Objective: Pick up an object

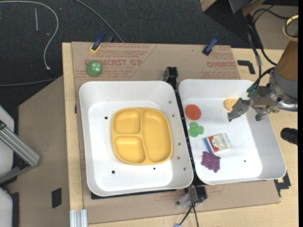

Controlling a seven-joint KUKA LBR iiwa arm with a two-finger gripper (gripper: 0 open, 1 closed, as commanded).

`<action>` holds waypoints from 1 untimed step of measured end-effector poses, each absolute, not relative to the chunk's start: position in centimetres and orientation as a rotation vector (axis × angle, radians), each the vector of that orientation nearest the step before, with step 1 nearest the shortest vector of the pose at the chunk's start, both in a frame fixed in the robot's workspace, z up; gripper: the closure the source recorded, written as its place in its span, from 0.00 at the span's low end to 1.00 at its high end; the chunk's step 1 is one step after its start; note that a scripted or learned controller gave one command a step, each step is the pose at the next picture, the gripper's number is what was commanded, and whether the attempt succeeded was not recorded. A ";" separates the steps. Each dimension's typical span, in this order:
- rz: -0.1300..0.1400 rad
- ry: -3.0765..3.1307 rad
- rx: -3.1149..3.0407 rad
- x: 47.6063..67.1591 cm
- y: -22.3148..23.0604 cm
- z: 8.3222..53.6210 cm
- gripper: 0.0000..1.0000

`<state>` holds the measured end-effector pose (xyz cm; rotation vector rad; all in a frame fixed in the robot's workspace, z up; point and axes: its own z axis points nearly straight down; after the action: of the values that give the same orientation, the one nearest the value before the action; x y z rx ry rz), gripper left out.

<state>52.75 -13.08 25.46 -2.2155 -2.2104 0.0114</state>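
Brown cardboard is covering the tabletop (142,56), and two shallow white bins are sitting on it side by side, with a green ball (94,68) lying loose on the cardboard in the upper left of the frame. Inside the left bin (94,122) a yellow divided plate (142,135) is resting near the middle. Across in the right bin (265,164) the small pickable items are lying: a pale yellow piece (230,103) toward the upper part, a red round piece (192,111) and a green leafy piece (195,129) along the bin's left side, a small carton (218,142) near the centre, and a purple grape bunch (210,161) toward the lower part. From the right of the frame the arm is reaching in over this bin, and the tool (247,109) is hanging just right of the pale yellow piece, its two dark fingers looking spread apart with nothing between them. That yellow piece is the nearest candidate, lying immediately to the tool's left and slightly toward the top of the frame; whether it is touching a fingertip I cannot tell. The carton is lying further toward the lower left, its long side running roughly left to right with a slight tilt. Judging from this, a short shift leftward looks like what the coming grasp needs
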 end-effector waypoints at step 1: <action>0.000 -2.220 -2.219 53.0 -13.1 26.0 0.00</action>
<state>52.97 -13.05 26.05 -2.2194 -2.2204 0.0002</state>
